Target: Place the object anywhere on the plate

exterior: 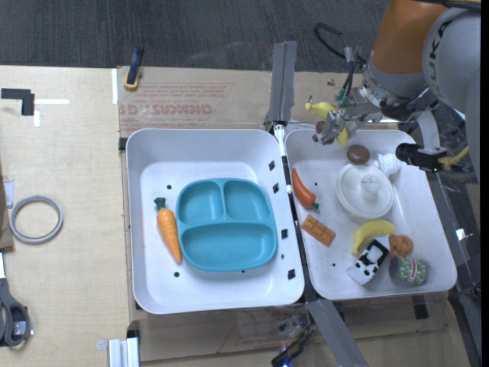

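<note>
A: What lies nearest the camera?

B: In the right white bin (439, 228), well below the hand, a round green-and-red toy (410, 271), a black-and-white block (368, 262), a small orange lump (400, 244) and a yellow plastic banana (371, 232). A little closer to the hand sit a brown waffle-like bar (318, 230), a red pepper-shaped toy (302, 189) and a white lidded round pot (366, 190).

A: And the plate?

B: The blue three-compartment plate (227, 225) sits in the left white bin (145, 205), down and to the left of the hand, with an orange plastic carrot (168, 228) just beside its left edge.

A: The hand?

B: The hand (333, 128) hangs over the far rim of the right bin and pinches a small yellow toy with a stalk-like end (325, 111). A brown round piece (357, 154) lies just below it.

A: On the bench (61, 151)?

B: A grey ring (34, 218), far to the left.
</note>
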`<state>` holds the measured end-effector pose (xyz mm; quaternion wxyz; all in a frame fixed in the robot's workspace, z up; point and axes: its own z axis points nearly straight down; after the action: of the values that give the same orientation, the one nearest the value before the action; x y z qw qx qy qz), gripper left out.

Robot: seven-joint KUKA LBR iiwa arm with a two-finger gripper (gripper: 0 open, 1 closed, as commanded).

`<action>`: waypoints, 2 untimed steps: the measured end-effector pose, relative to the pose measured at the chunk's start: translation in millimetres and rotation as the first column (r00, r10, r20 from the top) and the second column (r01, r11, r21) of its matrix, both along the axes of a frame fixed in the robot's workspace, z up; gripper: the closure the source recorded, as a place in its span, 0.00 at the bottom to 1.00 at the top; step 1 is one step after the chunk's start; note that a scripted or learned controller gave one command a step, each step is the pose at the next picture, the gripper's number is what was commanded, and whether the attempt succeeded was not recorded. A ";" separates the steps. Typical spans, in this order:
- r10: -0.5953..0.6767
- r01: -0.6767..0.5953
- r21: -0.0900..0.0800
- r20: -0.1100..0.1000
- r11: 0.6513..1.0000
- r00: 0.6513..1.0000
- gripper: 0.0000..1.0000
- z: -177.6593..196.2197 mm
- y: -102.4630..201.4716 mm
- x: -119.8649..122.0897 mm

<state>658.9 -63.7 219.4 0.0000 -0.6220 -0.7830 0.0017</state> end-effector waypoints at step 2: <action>0.064 -0.064 0.001 -0.001 0.998 0.998 1.00 -20.1 144.3 -86.6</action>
<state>572.4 80.6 199.3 0.0007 -0.5965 -0.8026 0.0016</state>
